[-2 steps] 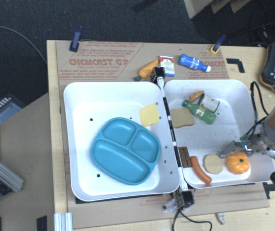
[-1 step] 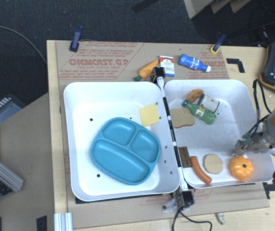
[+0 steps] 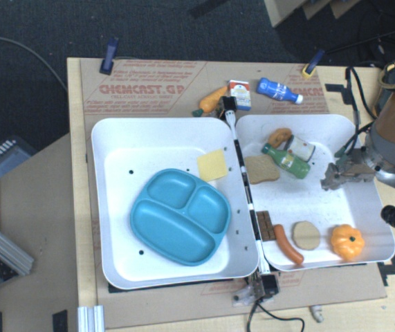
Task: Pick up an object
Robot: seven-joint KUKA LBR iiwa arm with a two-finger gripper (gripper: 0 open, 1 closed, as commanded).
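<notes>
Hovering at the right bin's [image 3: 363,206] three o'clock edge, the gripper [image 3: 335,176] points toward nine o'clock; whether it is open I cannot tell, and nothing shows in its grasp. Nearest, toward nine o'clock, lies the green bottle [image 3: 287,160], tilted, touching the clear cup [image 3: 303,148] and just beside the bread [image 3: 261,169]. Centring over the bottle's body and turning across its long axis before descending would probably avoid nudging its neighbours. The pumpkin [image 3: 346,241] at six o'clock stands freer.
</notes>
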